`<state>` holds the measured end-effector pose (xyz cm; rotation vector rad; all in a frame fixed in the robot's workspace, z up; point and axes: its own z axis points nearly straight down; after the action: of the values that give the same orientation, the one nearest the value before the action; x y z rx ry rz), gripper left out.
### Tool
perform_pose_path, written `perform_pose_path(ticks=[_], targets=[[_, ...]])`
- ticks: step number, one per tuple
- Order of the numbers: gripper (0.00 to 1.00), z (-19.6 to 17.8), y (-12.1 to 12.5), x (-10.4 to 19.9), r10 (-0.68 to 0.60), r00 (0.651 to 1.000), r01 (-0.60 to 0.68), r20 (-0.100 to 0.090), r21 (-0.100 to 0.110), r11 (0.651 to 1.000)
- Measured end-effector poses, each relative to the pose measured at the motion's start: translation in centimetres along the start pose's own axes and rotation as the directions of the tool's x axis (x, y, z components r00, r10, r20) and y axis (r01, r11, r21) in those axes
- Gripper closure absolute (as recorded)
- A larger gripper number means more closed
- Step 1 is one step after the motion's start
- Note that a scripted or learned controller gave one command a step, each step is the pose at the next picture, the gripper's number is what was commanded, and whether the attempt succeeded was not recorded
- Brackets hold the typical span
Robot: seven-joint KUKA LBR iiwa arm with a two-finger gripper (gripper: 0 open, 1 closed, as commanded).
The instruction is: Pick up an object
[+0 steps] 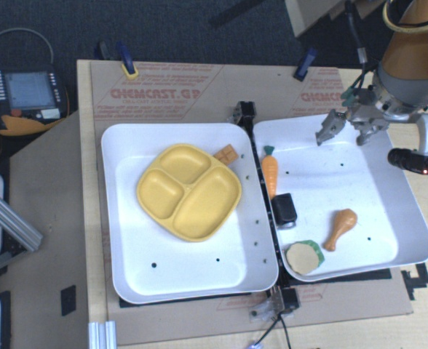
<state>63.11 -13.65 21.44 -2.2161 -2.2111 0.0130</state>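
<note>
Nearest the camera, at the front edge of my right bin [410, 246], lies a round slice of sandwich-like food [303, 257], tan with a green rim, tucked into the bin's front left corner. Just beside it, toward the bin's middle, rests a toy chicken drumstick [339, 228], its thick end pointing to the far right. A small black block [284, 210] sits against the bin's left wall, and beyond it a toy carrot [270, 172] lies along that same wall with its green top toward the far edge.

My left bin [127, 260] carries a yellow divided plate [189, 192] in its far half, and a small brown block [226, 154] touches the plate's far right side.

My tool [343, 131] hangs over the far right corner of the right bin, with its fingers spread apart and nothing between them. It is well apart from the carrot, the drumstick and the rest.

A cardboard sheet [199, 86] covers the bench under both bins.
</note>
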Motion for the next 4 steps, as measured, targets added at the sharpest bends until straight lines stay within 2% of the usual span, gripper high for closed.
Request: perform_pose_path(ticks=[1, 2, 3, 4], targets=[[0.00, -0.7, 0.3, 0.0, -0.002, 1.000, 0.002, 0.002, -0.013, 1.000], [0.00, 3.7, 0.5, -0.8, -0.002, 1.000, 0.002, 0.002, -0.012, 1.000], [0.00, 10.1, 0.4, -0.5, -0.002, 1.000, 0.002, 0.000, -0.006, 1.000], [0.00, 12.5, 0.6, -0.7, -0.003, 1.000, 0.003, 0.007, -0.018, 1.000]])
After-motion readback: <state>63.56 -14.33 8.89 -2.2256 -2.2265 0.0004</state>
